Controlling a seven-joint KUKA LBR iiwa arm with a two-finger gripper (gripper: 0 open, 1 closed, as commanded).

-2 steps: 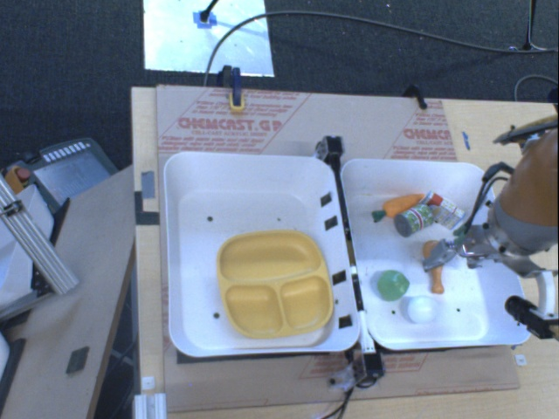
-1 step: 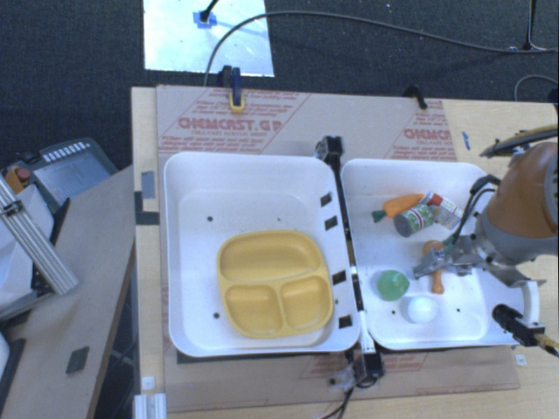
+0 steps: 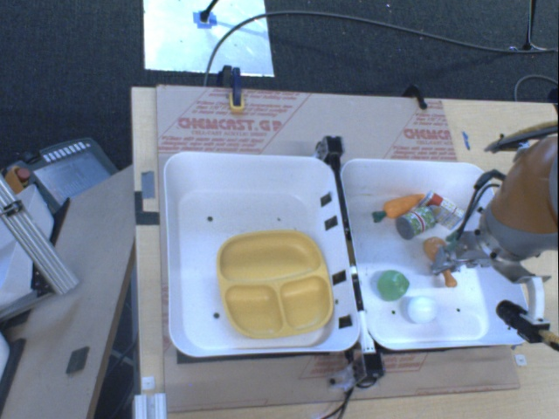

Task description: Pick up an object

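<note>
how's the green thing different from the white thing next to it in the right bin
The green object is green and somewhat flattened, with an uneven outline; the white ball is plain white and evenly round. The green object looks a little larger than the white ball. The green object lies nearer the divider between the bins, the white ball nearer the right bin's front wall. Both are small, lie loose on the bin floor, and sit apart from the gripper.
</note>
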